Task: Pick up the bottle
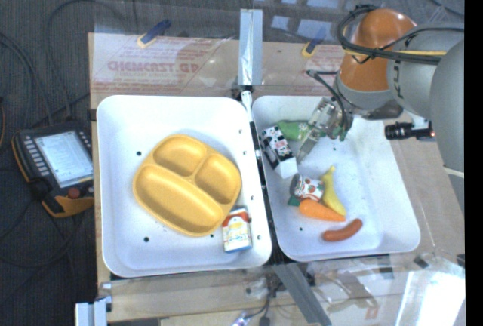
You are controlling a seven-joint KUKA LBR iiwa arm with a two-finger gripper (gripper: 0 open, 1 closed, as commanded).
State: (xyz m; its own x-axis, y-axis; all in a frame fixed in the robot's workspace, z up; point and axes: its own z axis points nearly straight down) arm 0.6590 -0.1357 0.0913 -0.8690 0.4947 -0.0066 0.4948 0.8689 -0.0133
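While the arm reaches in from the right, these lines describe the scene from above.

Setting: a bench [106,60] carries two shallow white bins side by side, the left bin [121,189] and the right bin [392,211].

Bottle: a green bottle [293,129] lies on its side in the upper part of the right bin, near the wall between the bins.

End effector: the end effector [315,134] sits low over the right end of the bottle, pointing down and to the left. Its fingers look slightly apart and appear to touch or straddle the bottle's end, but I cannot tell for sure whether they are clamped on it.

Step in hand: judging from the pose, this is the grasp itself, with the bottle not yet lifted off the bin floor.

Next move: it likely calls for a firm close on the bottle, then a straight lift clear of the neighbours.

Neighbours in the right bin: a small black-and-white carton [275,146] just beside the bottle; further down, a small can [307,188], a banana [332,192], a carrot [321,211] and a sausage [342,230].

Left bin: a yellow divided plate [187,183] and a small carton [237,232] at its lower right.
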